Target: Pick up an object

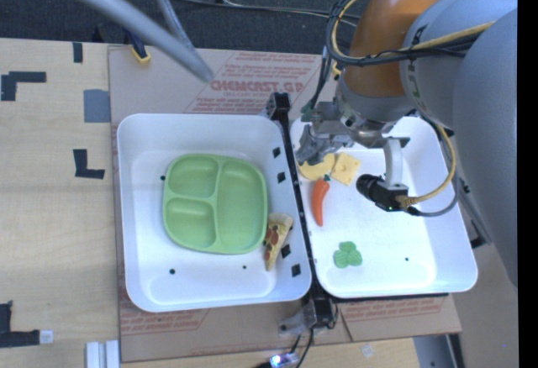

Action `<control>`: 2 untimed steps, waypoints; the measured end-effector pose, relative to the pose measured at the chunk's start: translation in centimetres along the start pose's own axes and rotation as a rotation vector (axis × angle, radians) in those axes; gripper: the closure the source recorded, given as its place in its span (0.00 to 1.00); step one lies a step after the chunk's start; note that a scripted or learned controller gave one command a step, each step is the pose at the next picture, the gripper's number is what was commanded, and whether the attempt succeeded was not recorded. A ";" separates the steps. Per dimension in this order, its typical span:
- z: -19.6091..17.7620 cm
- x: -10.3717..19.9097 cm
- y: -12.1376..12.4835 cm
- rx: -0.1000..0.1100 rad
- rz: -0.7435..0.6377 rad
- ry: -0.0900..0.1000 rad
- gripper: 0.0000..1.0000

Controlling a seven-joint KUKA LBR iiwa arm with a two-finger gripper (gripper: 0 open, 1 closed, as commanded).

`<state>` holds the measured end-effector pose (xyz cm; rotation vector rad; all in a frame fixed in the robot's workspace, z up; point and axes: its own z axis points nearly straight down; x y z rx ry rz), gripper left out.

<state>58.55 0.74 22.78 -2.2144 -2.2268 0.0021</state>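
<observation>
My gripper (324, 155) hangs low over the back left corner of the right bin (437, 270), directly above a yellow cheese wedge (336, 167). An orange carrot (319, 200) lies just in front of the cheese, near the divider between the bins. A small green broccoli piece (346, 255) rests nearer the bin's front. In the left bin (139, 156) sits a green divided plate (214, 202), and a pizza slice (276, 240) lies at its right edge. The wrist hides how the gripper meets the cheese.
The grey arm with its orange band (391, 30) covers the right bin's back and right side. A black cable (395, 194) loops over that bin. Cardboard (244, 81) lies under both bins, on a wooden bench (50, 190).
</observation>
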 end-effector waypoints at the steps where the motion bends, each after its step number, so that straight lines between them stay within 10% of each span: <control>1: -0.8 4.7 2.3 -0.002 -0.001 0.001 1.00; 2: 0.8 9.2 4.7 -0.001 0.001 0.000 1.00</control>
